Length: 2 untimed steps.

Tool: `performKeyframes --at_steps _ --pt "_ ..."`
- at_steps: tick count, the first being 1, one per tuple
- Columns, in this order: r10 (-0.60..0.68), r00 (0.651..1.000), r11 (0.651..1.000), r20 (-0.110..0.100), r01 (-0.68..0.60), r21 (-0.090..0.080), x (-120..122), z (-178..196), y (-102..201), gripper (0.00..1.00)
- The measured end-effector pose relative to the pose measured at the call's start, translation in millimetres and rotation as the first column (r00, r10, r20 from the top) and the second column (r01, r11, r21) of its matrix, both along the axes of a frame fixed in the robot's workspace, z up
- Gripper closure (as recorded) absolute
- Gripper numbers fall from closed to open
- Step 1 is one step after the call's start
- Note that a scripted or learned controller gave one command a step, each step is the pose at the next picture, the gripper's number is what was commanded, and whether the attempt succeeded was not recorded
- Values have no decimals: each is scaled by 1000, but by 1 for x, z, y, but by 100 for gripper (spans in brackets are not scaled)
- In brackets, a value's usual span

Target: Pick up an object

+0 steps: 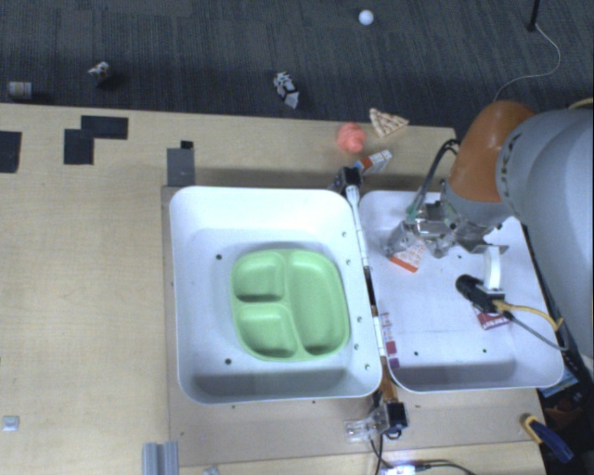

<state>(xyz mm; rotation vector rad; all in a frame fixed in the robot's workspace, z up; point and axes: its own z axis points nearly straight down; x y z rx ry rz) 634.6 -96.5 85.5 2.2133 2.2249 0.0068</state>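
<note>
Wires and a clear clip (369,429) lie at the bottom of the frame, just below the gap between the two bins. Above them, the left bin (186,278) holds a pale green divided tray (288,301), lying flat in its middle with three compartments facing up. The right bin (436,339) fills the lower right. A small dark red item (493,321) lies near its right side, well apart from the green tray. Higher in this bin, towards its upper left, lies a white and orange packet (405,258), flat on the floor of the bin. The gripper (424,232) hangs just over the packet's upper right edge; whether it is wide, narrow or holding anything cannot be told. The grey arm (552,176), with its orange band (487,148), comes in from the right edge of the frame. Further up, on the wooden bench beyond the bins, are a small orange and white tube (376,160), a pink ball (351,137) and a pale triangular piece (388,121), all near one another. A white ball (366,17) lies on the dark carpet at the top of the frame.
</note>
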Motion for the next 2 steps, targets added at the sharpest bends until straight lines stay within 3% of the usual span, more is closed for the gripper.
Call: performKeyframes --at_steps 1,2 --pt "4 1000 1000 5 -4 -1 2 12 0 100" --pt "0 1000 1000 -1 0 1 -41 100 96 100"
